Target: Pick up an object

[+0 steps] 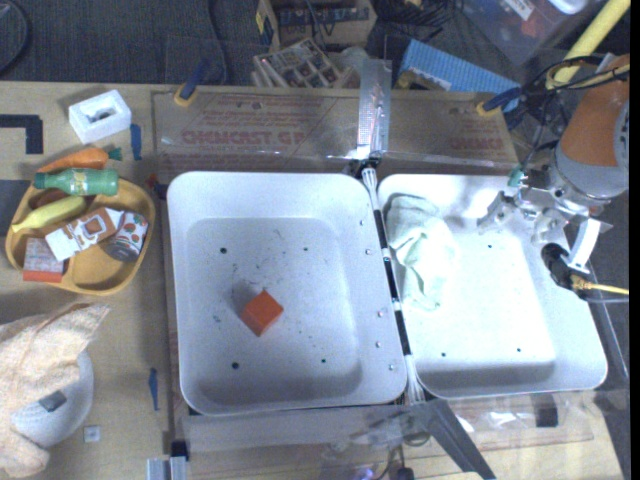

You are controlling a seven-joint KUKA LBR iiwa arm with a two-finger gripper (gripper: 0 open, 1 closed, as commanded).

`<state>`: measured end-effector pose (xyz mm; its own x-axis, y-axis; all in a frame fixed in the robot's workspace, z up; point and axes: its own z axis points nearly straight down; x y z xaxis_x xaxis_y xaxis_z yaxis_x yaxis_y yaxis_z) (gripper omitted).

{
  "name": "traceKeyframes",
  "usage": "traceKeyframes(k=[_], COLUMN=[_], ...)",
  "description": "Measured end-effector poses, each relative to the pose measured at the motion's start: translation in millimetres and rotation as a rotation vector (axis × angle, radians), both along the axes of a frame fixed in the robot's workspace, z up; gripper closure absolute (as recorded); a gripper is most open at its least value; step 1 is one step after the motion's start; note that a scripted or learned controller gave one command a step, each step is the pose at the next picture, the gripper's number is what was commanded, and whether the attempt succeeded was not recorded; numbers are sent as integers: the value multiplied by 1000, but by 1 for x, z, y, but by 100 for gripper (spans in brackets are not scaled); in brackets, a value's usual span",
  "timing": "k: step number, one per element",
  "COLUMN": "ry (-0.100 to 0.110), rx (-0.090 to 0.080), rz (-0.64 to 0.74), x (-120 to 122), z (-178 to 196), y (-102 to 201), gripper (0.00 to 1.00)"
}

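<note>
Item one: the end effector [520,211], which we log at the upper right of the right bin [520,358], below the arm's orange band [592,123]. Whether it is released or clenched we cannot tell; nothing shows between its parts.

Item two: a pale crumpled cloth [418,248], just to the left of the end effector and slightly lower, lying in the same bin against its left wall. The two stand apart.

Item three: an orange block [263,312], well to the left of the end effector and lower in the view, resting on the floor of the left bin [200,208], with a small dark shape just beside it that we cannot identify.

Item four: a yellow bowl [100,278] on the counter [60,118], far to the left of the end effector, beyond the left bin. We note in it a green bottle [78,181] and other small packets too small to name.

Item five: a small white box [100,115], far left of the end effector and higher in the view.
</note>
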<state>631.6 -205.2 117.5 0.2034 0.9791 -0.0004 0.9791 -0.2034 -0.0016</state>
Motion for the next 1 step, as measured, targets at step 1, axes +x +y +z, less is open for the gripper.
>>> traceKeyframes(k=[1], ry=[0], rx=[0], rz=[0], x=[0], z=[0], y=[0], gripper=[0])
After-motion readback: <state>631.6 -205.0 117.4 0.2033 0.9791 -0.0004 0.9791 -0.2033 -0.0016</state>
